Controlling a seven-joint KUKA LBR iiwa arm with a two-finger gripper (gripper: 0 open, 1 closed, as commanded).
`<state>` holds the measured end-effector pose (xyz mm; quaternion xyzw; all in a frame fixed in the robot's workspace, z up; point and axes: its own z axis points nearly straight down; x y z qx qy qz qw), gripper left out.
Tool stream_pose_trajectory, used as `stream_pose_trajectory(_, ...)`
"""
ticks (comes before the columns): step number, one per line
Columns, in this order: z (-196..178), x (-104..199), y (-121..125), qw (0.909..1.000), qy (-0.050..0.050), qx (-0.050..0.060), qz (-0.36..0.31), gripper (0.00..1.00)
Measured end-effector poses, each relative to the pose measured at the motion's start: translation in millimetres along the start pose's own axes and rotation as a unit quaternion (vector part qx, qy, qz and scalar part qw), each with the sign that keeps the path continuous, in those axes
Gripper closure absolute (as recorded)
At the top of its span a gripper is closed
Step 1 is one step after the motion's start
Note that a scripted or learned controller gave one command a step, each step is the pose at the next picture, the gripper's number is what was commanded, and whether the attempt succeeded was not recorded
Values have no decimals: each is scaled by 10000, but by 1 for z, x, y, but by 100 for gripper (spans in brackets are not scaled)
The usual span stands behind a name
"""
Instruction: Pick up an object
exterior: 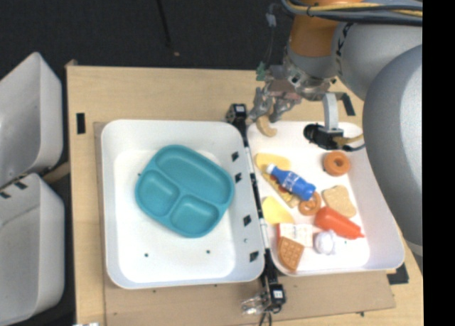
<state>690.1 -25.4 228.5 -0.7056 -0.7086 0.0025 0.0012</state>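
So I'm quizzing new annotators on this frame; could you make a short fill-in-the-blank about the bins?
1. The teal divided plate lies in the ____ bin.
2. The blue bottle lies in the ____ bin.
3. The gripper hovers over the right bin's ____ edge.

Missing words: left; right; far

Evenly lit from above, bright on the white bins (114, 175), dark beyond the bench (85, 90). Soft short shadows, mild glare on plastic. Slightly soft, low-resolution focus throughout.
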Motion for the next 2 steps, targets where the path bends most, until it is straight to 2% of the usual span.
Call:
stream_pose_trajectory(1,0,-2,-1,10000,-1,11,15,100)
stream_pose_trajectory(2,-1,-6,3,10000,-5,-23,18,100)
